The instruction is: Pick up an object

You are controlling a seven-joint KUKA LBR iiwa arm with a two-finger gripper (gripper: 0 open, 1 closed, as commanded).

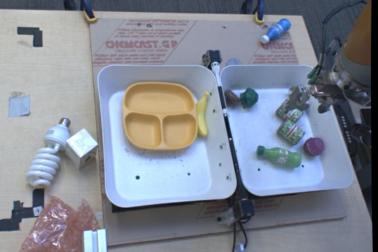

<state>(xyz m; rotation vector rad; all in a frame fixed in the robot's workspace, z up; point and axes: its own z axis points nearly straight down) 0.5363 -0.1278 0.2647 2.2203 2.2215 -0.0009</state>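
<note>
The right bin (331, 177) is holding the things that can be picked: a green bottle (279, 156) lying on its side near the front, a purple ball (314, 146) just beside its right end, a green-and-white can (292, 131) lying flat above them, a second can (290, 108) of the same kind touching it, and a dark green toy (248, 97) with a brown piece beside it near the left wall. The gripper (302, 95) is hanging over the back right part of this bin, just beside the second can, so this can is probably the target. I am judging that the can is light and stiff, maybe with a smooth skin that is slipping easily; it is best to close across its narrow round body, near the middle, not on the ends. Because the two cans are touching, one finger may be pushing the neighbour, and a light can may roll away. The gripper itself is looking small and blurred here, and I cannot tell how far it is open, or if it is touching the can or holding anything. The left bin (118, 180) is carrying a yellow tray (159, 115) and a banana (202, 116) at the right edge of the tray; both are well apart from the arm.
</note>
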